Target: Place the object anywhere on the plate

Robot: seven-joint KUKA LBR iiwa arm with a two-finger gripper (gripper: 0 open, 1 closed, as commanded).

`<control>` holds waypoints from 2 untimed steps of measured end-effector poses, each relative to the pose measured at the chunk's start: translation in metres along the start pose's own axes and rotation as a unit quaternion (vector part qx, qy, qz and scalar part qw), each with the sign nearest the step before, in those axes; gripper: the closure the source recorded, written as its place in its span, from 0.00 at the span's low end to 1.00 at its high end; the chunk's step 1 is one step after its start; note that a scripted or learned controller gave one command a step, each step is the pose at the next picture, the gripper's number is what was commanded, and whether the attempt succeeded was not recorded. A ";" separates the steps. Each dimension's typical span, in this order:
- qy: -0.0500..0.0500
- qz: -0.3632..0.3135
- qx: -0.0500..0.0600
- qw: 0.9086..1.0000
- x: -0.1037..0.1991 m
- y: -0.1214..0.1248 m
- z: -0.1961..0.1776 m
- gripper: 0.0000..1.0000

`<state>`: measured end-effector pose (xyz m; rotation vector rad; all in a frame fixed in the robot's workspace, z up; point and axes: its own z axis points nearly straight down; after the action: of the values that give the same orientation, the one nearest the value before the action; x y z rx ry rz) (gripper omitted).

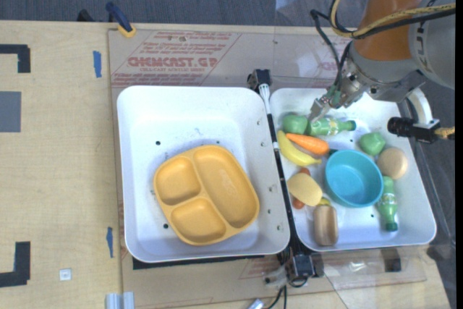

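Plate (pixel 206 194) is our landmark: a yellow three-part dish in the left bin (pixel 145 112), and we see nothing on it; so, as we judge it, the task has barely begun, with the pick, the carry and the set-down all left to do.

Right of the plate, across the divider, the right bin (pixel 423 224) holds the toys; nearest the plate lie a banana (pixel 291 150) and, touching it, a carrot (pixel 307 143); beyond them a blue bowl (pixel 353 177), a green bottle (pixel 389 208) further right, and a hot dog (pixel 325 223) level with the plate's near rim. A pale green piece (pixel 331 127) lies up and to the right of the plate, at the far side of that bin; we take it, or a neighbour, for the object to be moved, though we cannot say which toy is meant.

The arm (pixel 394 11) reaches in from well right of the plate and tilts down and toward it; the gripper (pixel 325 106) sits low over that far corner, just above the pale green piece; whether it touches we cannot tell; whether it is spread or pinched is too small to judge, and we see no toy in it.
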<state>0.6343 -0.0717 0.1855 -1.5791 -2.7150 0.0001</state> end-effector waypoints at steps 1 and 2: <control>-0.006 -0.021 -0.003 1.000 -0.050 -0.037 -0.049 1.00; -0.007 -0.144 -0.003 0.990 -0.138 -0.040 -0.092 1.00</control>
<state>0.6679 -0.2114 0.2773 -1.1784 -2.9278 0.0033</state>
